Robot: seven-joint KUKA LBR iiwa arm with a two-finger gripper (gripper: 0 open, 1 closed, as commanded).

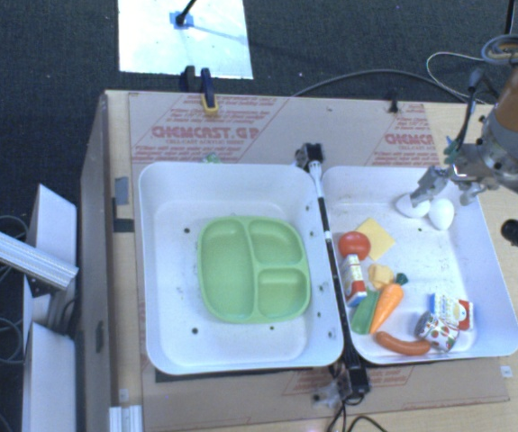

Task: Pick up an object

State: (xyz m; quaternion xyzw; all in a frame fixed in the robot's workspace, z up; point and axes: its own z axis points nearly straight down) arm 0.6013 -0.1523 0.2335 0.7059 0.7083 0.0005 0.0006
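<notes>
Sitting in the left bin (164, 241) is a green divided tray (252, 268). In the right bin (484, 268) lie a tomato (355, 245), cheese slice (377, 238), carrot (386, 306), sausage (403, 344) and carton (445, 321). The hand (448, 180), fingers spread wide, hangs just above a white egg (440, 213).

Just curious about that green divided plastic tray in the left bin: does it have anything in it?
Empty. All three compartments of the green divided plastic tray show bare green plastic.
</notes>
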